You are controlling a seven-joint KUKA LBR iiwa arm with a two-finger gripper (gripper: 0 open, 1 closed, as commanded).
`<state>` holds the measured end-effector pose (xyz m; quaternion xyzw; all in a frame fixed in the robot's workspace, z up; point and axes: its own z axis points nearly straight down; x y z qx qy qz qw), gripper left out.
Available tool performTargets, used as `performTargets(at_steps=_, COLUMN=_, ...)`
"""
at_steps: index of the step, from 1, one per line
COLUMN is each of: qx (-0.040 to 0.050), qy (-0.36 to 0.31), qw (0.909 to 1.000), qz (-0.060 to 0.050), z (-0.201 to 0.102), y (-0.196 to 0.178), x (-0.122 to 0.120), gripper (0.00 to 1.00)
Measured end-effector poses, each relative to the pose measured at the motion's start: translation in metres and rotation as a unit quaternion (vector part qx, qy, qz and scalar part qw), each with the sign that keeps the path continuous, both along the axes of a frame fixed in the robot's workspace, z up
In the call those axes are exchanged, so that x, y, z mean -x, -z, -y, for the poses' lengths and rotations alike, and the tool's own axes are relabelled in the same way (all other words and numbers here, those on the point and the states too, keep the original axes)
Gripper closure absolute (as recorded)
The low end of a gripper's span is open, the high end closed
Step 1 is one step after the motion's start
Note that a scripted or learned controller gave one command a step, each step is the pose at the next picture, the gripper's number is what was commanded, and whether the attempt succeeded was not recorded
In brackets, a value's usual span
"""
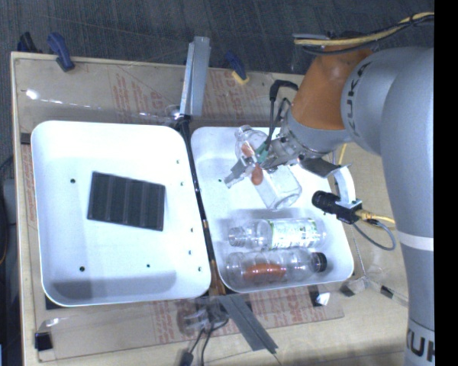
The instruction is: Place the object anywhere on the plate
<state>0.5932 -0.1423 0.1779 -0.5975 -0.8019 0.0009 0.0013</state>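
Clear cup (278, 185) tilted in right bin (214, 166), under jaws (253, 158); grip unclear. Dark plate (127, 200) in left bin (53, 151).

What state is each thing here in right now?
dark plate: flat in the left bin, nothing on it.
upper bottle: on its side, right bin.
lower bottle: on its side, right bin.
clear cup: tilted under the claw.
claw: low over the right bin.

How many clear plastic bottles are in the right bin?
3: one with a label lying mid-bin, one along the near wall, one under the tool. The arm may hide more.
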Motion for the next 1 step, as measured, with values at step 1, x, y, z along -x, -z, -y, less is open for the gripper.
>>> performTargets(at_steps=1, qx=-0.0001, qy=0.082, qw=0.9966, qz=-0.002, z=-0.0268, y=0.0337, x=-0.0181, gripper=1.0)
